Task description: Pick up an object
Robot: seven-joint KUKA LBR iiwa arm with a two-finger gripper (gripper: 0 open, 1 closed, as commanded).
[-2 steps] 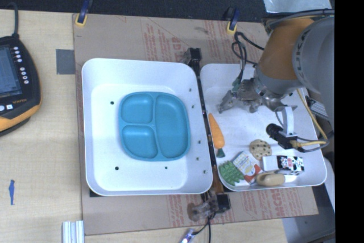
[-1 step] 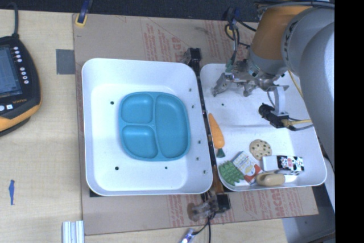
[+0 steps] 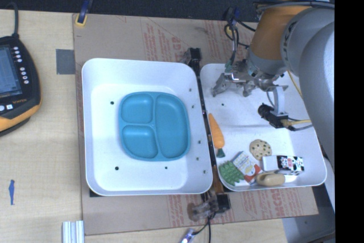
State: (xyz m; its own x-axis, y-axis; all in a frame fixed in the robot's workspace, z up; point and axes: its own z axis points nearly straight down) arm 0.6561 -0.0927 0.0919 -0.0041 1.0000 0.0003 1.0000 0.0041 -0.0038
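The gripper (image 3: 233,89) hangs over the far end of the right bin (image 3: 244,122), close to its far left corner. Its two metal fingers (image 3: 219,89) are spread apart with nothing between them, and below them is bare white bin floor.

All the loose objects lie nearer than the gripper, in the near half of the same bin. The closest is an orange carrot (image 3: 215,131), which lies along the bin's left wall with its green top pointing to the near side. It is a little nearer than the fingers and slightly left of them, and does not touch them. To the right of the carrot's near end sits a round speckled cookie (image 3: 260,148).

The rest is packed together along the near wall, well apart from the gripper. A green toy (image 3: 228,173) is at the left and a small printed packet (image 3: 245,163) lies just beside it. A black-and-white milk carton (image 3: 286,164) lies on its side at the right. A tan bread roll (image 3: 271,179) is just on the near side of the carton.

The left bin (image 3: 94,122) holds a blue divided plate (image 3: 154,125), centred and flat. Both bins rest on a sheet of brown cardboard (image 3: 142,34), and an orange-edged control pendant (image 3: 14,82) lies at the bench's far left.
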